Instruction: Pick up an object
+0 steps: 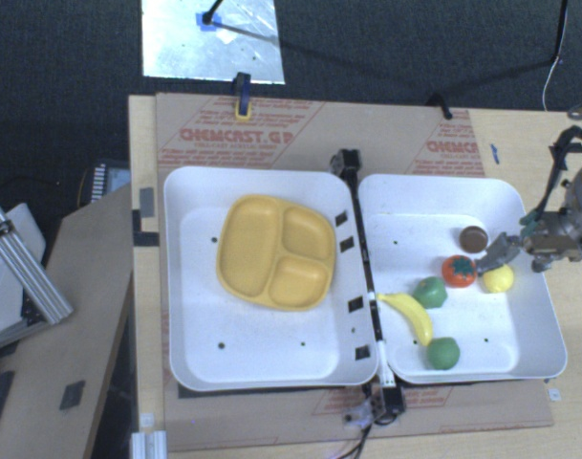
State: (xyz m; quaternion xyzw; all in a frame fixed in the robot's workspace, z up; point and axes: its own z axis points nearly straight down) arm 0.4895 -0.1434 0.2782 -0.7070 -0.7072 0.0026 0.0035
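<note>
Gripper [502, 254] above lemon [498, 278] — grasp seemingly unclear.

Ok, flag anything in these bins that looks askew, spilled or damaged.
Nothing stands out. The yellow divided plate lies flat in the left bin, slightly rotated. The banana, tomato and lemon rest loose and intact in the right bin.

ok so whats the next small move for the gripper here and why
Probably a short drop straight down. The gripper hangs at the right bin's right side, just above the gap between the orange tomato and the yellow lemon, holding nothing visible. The lemon looks closest, so lowering onto it seems the best bet.
</note>
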